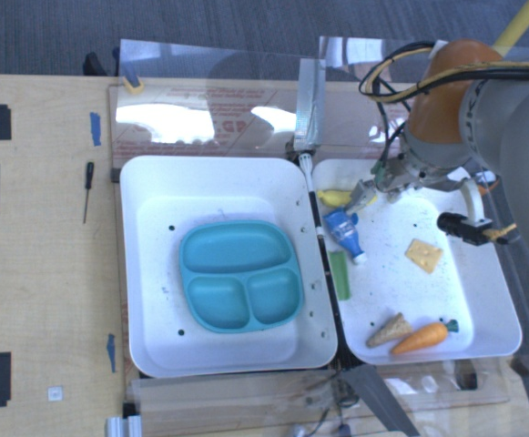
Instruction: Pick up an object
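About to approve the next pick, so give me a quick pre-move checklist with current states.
1. End effector over the right bin, near its upper left corner: ok.
2. Candidate close by: yellow item and blue item lie just beside it: ok.
3. Object between the fingers: cannot tell.
4. Other targets in the right bin, carrot, cracker, green stick: ok.
5. Room against the bin divider next to the end effector: tight, not ok.
6. Teal tray sits in the left bin: ok.

Arm low, wrist angled leftward
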### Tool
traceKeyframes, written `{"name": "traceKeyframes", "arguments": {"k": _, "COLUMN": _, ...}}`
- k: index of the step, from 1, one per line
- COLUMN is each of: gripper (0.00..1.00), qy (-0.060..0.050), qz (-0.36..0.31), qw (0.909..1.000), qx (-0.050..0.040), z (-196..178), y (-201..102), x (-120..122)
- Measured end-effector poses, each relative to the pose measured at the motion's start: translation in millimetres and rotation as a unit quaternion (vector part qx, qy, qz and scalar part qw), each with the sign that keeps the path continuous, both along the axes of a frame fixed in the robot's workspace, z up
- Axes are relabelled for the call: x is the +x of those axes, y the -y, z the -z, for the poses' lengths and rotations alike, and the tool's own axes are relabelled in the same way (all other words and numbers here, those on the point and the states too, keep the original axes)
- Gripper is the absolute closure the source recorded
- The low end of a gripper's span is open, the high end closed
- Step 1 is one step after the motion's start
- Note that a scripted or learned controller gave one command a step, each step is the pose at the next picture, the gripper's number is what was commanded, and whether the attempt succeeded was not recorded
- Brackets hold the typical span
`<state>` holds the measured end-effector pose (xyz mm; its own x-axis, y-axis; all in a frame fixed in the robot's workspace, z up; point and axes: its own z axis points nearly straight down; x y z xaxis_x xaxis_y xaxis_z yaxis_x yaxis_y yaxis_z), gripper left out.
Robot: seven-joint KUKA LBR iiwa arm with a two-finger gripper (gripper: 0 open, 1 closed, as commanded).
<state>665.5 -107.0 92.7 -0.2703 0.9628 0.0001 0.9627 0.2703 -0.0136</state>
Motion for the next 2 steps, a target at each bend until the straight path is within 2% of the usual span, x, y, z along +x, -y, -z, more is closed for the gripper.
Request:
{"name": "traceKeyframes", "arguments": {"k": 1, "gripper": 0.00, "qy": 0.012, "qz": 0.016, "qw": 0.9998, "qx": 0.0010, "z": -139, "y": -25, "x": -21}}
{"name": "traceKeyframes", "arguments": {"k": 2, "gripper": 0.00, "qy": -0.001, "qz": -0.034, "qw": 0.9994, "qx": 0.0028, "z": -11, "y": -8, "x": -2}}
